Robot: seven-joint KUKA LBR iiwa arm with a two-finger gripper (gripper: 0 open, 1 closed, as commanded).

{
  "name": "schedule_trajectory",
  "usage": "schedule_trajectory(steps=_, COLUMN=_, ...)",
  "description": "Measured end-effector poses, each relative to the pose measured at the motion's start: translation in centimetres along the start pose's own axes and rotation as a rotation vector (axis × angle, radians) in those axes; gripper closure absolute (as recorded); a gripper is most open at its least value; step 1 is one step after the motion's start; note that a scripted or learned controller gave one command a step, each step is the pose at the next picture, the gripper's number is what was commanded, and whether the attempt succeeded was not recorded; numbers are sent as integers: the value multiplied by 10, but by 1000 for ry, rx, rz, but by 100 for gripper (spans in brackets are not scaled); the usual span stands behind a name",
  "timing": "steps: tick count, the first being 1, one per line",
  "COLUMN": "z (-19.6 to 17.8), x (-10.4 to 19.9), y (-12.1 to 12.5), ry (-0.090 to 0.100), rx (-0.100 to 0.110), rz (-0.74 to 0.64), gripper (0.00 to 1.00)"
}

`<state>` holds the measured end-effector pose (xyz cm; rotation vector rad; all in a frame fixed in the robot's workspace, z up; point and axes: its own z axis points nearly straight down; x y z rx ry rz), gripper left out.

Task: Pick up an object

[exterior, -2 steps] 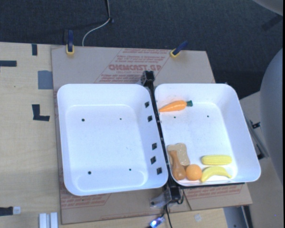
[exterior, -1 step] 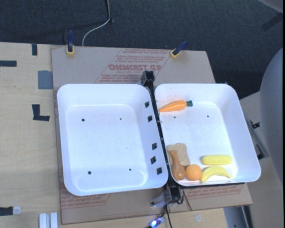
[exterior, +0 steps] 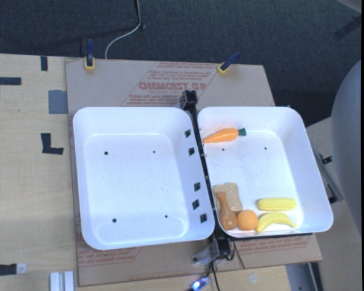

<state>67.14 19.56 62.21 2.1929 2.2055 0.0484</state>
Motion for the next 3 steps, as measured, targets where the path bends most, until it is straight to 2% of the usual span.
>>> schedule_trajectory(steps=3, z=-29, x=4, y=7, ry=15, rx=-70, rz=-4, gripper=100)
